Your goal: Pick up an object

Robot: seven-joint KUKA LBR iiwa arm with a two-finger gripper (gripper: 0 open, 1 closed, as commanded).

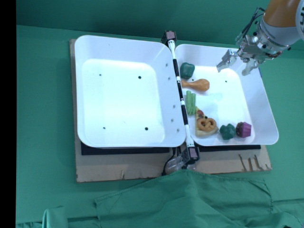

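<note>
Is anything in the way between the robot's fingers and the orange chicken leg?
Nothing visible. The gripper hangs open over the right bin's far corner, and only bare white floor lies between it and the chicken leg.

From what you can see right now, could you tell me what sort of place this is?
Probably a robot grasping test bench: two white bins on green cloth, toy food such as a pretzel and green pepper, and a gripper hanging above.

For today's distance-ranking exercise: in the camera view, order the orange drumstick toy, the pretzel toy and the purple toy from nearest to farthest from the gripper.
From the gripper, at the right bin's far edge:
1. Orange drumstick toy, in the bin's upper left part.
2. Purple toy, at the near right.
3. Pretzel toy, at the near edge, left of the purple toy.
</note>
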